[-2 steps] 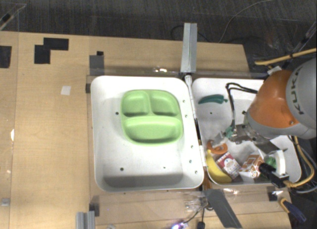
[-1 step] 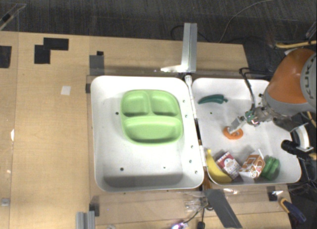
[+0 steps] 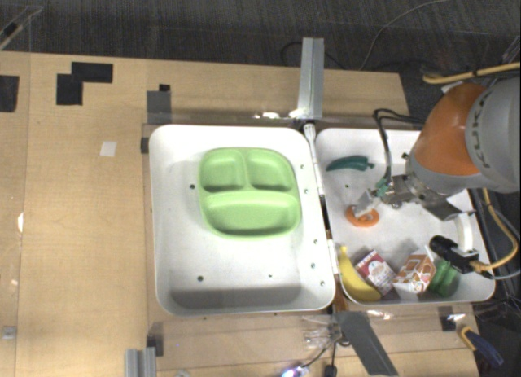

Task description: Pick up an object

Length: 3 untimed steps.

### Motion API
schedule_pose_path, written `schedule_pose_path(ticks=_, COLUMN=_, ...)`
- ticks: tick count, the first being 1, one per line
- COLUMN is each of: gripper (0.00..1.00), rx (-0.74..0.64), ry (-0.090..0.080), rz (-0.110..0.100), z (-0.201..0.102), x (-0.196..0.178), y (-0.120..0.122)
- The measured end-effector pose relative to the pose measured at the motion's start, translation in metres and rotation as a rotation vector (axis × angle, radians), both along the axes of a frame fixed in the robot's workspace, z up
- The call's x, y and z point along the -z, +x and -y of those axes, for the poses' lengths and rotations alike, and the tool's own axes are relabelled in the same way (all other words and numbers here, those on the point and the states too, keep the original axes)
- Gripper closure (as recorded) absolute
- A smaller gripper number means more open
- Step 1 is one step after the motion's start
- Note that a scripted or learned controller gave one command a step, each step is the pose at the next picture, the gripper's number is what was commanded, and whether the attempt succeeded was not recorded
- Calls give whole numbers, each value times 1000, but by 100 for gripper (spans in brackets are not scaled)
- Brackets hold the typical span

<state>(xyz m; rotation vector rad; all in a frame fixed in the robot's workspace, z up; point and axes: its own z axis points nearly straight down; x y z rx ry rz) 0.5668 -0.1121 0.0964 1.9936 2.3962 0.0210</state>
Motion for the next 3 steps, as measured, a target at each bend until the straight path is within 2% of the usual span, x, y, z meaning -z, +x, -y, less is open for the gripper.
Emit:
schedule_pose_path(ticks=1, gripper=0, rx=-118, ry=1, rz=-19, z=-11, x=3, y=106)
schedule_pose_path(ticks=2, gripper=100, rx=-127, ry=-2, rz=-5, z=-13, x=-12, y=109)
schedule_pose_path(ticks=3, gripper=100, rx=-80, ry=4, rz=-18, z=-89, x=-124, y=104)
